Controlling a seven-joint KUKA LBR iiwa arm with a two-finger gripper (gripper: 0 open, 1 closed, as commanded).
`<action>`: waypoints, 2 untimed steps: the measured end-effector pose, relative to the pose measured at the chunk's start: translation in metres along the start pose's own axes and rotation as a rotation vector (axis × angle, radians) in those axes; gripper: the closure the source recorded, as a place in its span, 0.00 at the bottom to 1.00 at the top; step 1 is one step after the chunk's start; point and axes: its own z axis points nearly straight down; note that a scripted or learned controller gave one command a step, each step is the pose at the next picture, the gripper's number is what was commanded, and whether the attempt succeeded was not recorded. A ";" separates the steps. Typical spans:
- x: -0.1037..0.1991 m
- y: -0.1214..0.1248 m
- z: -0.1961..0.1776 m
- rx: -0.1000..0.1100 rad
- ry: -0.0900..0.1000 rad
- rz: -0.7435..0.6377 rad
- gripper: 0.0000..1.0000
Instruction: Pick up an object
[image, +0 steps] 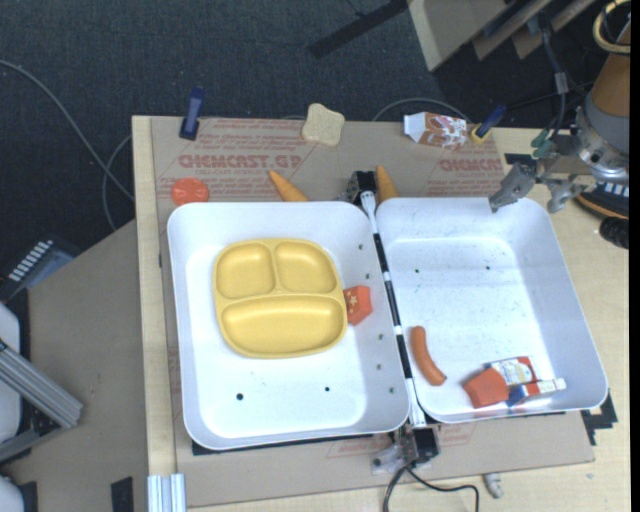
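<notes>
My gripper (532, 192) hangs over the far right corner of the right bin (470, 260), open, with nothing between its fingers (506, 189). Low in that bin lie an orange sausage (428, 356), a red block (486, 388) and a small white and red packet (522, 374); all of them sit well in front of the gripper. In the left bin (200, 390) rests a yellow divided plate (278, 298), and a small red block with a star (357, 303) sits at its right edge.
On the board behind the bins lie a bread slice (323, 123), a carrot (286, 186), a red round piece (189, 190), a blue clip (191, 112) and a small carton (437, 128). A black hinge strip (385, 280) runs between the bins.
</notes>
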 end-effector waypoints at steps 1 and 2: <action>0.059 0.015 0.050 0.003 0.002 -0.001 0.00; -0.021 -0.015 0.104 0.004 -0.001 0.002 0.00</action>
